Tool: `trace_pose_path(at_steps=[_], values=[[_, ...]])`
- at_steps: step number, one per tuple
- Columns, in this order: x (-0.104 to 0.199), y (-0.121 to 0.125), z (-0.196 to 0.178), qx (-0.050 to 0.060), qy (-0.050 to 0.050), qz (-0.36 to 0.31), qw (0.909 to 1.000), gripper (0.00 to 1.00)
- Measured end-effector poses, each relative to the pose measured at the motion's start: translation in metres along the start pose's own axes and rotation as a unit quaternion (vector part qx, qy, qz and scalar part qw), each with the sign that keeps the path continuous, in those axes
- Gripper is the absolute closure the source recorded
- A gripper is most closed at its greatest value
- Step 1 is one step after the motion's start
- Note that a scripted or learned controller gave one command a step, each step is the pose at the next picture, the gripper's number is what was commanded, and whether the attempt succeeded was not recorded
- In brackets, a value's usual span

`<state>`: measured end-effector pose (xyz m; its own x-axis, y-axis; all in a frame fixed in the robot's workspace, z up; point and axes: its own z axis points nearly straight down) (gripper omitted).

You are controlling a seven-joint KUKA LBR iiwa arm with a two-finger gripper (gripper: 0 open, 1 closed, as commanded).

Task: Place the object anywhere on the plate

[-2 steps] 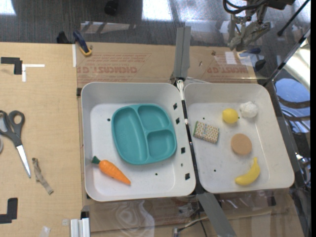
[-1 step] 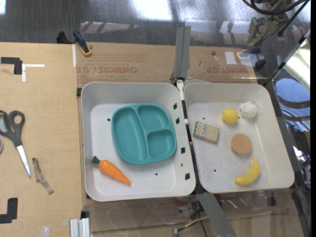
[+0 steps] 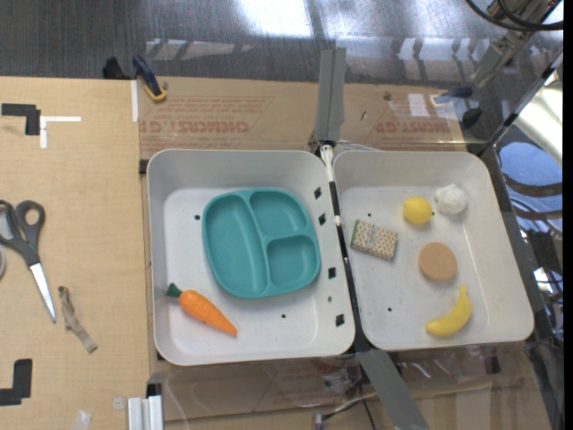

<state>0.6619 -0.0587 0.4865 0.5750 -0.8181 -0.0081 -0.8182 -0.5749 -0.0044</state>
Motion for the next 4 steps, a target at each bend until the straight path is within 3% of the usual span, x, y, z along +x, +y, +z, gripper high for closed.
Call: trace_pose_path(at_steps=[1,2,4], values=[[-0.017,-0.013,0.0,0.002,0.0,-0.33,0.9441,1.0],[0.021,0.014,0.0,0.003,0.0,-0.367,0.9304,1.0],[0.106,0.074,-0.001,0.005,0.001,-0.369,0.9295,1.0]])
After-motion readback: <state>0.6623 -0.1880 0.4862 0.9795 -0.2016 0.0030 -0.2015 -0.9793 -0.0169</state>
